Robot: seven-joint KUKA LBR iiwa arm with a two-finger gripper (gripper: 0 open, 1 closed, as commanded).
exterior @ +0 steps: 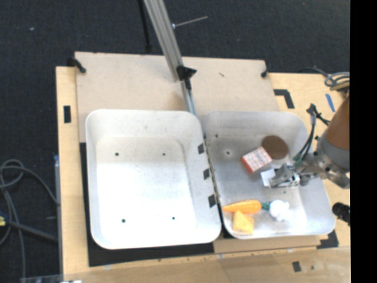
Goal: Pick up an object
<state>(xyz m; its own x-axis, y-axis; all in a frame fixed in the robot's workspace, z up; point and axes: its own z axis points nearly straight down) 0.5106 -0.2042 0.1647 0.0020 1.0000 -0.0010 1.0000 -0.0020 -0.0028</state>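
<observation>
Over the right bin (294, 122) I had the gripper (281, 177) reaching in from the right, low above the bin floor near its middle. From my feed the metal end of the tool was a small bright jumble, and I could not tell whether the jaws were spread or pressed together, nor whether anything sat between them. The grey arm (330, 152) with its orange band crossed the bin's right rim, with cables looping above it.

Every candidate object lay in that right bin. A small red and white box (256, 159) sat tilted just left of the gripper, close enough that I could not say if they touched. A brown round disc (275, 147) lay just above and to the right of the box, near the tool as well. Toward the near rim, an orange carrot-shaped piece (242, 206) lay lengthwise, with a yellow wedge (243, 221) directly below it, touching or nearly so. A white crumpled lump (280, 210) with a bit of green at its left side rested to the right of the carrot, below the gripper.

The left bin (147, 178) sat alongside, its rim against the right one, both on the counter (171, 81). A metal rail (165, 31) rose slantwise from behind the bins.
</observation>
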